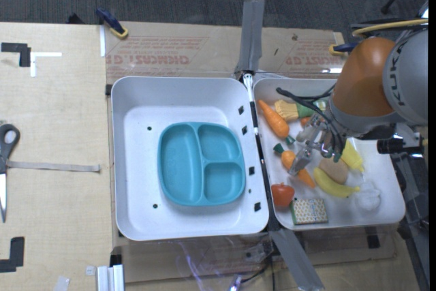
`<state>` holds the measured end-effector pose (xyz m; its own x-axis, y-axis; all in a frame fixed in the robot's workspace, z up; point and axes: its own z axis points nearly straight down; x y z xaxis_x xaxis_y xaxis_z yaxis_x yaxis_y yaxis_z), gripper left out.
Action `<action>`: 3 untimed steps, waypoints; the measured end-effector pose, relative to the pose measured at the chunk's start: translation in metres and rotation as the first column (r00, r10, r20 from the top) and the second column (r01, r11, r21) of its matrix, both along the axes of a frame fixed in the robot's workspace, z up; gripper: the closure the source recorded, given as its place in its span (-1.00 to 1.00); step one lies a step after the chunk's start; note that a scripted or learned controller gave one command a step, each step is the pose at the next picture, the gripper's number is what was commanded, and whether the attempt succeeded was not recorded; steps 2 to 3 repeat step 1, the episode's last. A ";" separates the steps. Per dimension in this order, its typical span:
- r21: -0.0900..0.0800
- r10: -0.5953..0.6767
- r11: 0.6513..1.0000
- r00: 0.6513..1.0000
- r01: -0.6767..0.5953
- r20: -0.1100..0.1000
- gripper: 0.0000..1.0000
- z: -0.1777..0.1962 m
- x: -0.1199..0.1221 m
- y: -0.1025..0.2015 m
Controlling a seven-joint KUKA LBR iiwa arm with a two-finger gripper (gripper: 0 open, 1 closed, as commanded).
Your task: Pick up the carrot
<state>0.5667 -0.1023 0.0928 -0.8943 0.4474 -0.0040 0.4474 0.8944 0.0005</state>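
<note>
Up-left of the jaws (304, 159) lies the carrot (274, 118), apart from them; their opening cannot be told.

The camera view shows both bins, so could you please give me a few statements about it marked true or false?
1. The blue divided plate lies in the left bin. True.
2. The carrot lies on the blue divided plate. False: it lies in the right bin, near that bin's left wall.
3. The gripper is over the right bin, among the toy foods. True.
4. The banana lies in the left bin. False: it lies in the right bin, below the gripper in the view.
5. The carrot is clamped between the gripper's fingers. False: it lies apart from the gripper, up and to the left of it in the view.
</note>
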 end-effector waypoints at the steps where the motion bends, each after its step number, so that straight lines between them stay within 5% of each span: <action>1: -0.001 0.004 1.000 1.000 -0.004 0.003 1.00 0.010 0.001 0.001; 3: -0.001 0.004 1.000 1.000 -0.004 0.003 1.00 0.010 0.001 0.001</action>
